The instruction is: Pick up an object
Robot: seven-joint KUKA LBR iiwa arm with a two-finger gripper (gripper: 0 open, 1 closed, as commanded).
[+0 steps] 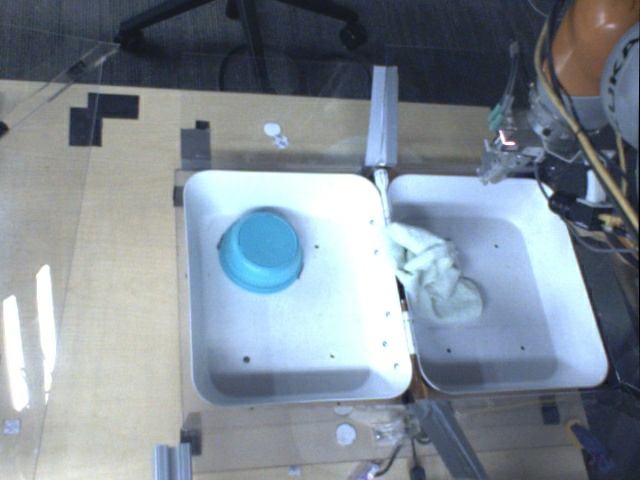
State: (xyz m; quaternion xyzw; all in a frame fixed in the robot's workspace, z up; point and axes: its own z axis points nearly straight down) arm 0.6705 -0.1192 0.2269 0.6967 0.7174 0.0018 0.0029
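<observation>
Counter [100, 298]: pale wood, carrying two shallow white bins side by side.

Left bin [300, 368]: sitting well to the left of the gripper. It is holding a blue bowl [261, 251], turned upside down in the bin's left half, far from the gripper and lower in the view.

Right bin [540, 338]: lying just below and left of the gripper. A crumpled white cloth [436, 280] is resting against its left wall, below and left of the gripper, well apart from it.

Gripper [503, 156]: hanging over the far rim of the right bin, near its upper right corner, touching neither object. Whether it is spread or closed I cannot tell.

Arm [590, 38]: reaching in from the right, its orange band showing at top right.
</observation>
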